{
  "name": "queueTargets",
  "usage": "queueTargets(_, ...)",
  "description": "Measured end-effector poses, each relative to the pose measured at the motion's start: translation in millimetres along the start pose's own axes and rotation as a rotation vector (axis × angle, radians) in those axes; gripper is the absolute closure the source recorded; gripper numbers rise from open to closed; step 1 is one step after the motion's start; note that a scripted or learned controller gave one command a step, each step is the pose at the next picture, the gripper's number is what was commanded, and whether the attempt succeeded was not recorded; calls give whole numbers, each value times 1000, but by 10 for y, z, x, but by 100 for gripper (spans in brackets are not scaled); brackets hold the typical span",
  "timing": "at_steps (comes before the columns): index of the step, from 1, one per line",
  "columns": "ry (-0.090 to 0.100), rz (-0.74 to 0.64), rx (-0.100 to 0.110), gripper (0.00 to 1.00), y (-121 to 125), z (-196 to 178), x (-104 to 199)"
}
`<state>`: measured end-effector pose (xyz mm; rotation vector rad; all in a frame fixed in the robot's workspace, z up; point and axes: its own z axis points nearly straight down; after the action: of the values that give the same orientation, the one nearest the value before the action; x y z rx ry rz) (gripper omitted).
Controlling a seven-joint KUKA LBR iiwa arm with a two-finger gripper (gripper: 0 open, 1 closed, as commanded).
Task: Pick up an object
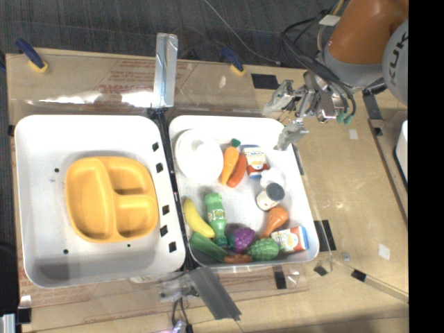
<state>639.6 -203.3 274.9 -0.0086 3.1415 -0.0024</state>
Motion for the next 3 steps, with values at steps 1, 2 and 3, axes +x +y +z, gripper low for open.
queueTargets(1,11,7,-5,0,24,1369,177)
queueTargets(2,2,-1,-3,0,354,1842,98)
queueTargets(3,-1,-8,-1,100,359,1724,81)
